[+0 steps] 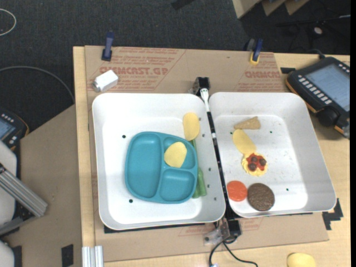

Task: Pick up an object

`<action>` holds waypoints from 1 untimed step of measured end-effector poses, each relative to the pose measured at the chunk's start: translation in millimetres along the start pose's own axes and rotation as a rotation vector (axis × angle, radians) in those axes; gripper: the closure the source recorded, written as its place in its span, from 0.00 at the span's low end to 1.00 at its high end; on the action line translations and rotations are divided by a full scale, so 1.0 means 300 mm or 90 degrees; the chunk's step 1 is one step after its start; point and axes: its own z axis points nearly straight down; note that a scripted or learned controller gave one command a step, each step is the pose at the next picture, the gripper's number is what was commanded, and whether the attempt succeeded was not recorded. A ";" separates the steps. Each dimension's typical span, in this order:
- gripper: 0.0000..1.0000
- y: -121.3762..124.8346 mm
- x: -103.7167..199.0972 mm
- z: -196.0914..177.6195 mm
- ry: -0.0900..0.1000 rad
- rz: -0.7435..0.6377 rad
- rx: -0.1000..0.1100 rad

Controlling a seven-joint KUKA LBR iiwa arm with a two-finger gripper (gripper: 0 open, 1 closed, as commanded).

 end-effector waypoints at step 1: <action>1.00 0.006 0.079 -0.574 -0.001 -0.003 -0.007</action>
